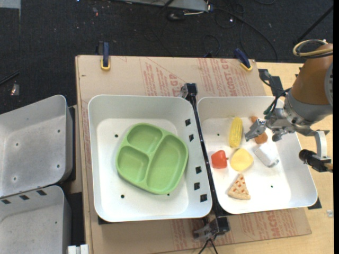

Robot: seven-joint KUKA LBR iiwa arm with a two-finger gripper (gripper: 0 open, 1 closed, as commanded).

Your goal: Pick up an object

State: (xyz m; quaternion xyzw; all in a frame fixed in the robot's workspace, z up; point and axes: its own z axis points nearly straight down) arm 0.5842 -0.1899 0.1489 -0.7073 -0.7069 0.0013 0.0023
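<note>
Gripper (263, 129) sits low over the right bin (296, 194), in its upper middle area, with the arm (312, 89) reaching in from the right edge. Fingers look spread apart, one toward the corn side and one toward the right, but cannot tell for sure how wide; nothing is clearly between them. A small orange-brown object (260, 138) lies right under or beside the fingertips, too small to identify and contact unclear.

Right bin contents: yellow corn cob (235, 132) upright-ish along the bin's length, just left of the gripper, near the bin's upper left part. Red pepper-like piece (219, 159) near the left wall, mid bin. Yellow round item (241, 160) just beside it on the right, close to touching. White oblong item (265, 156) right of the yellow one, below the gripper, lying at a slant. Pizza slice (239, 187) toward the bin's lower left, apart from the others.

Left bin (106, 194): green three-compartment plate (152, 157) lying flat around the center, slightly rotated.

Both bins sit side by side on the brown surface (148, 73), walls touching along the middle divider. Two clamps (105, 56) on the surface's far edge.
</note>
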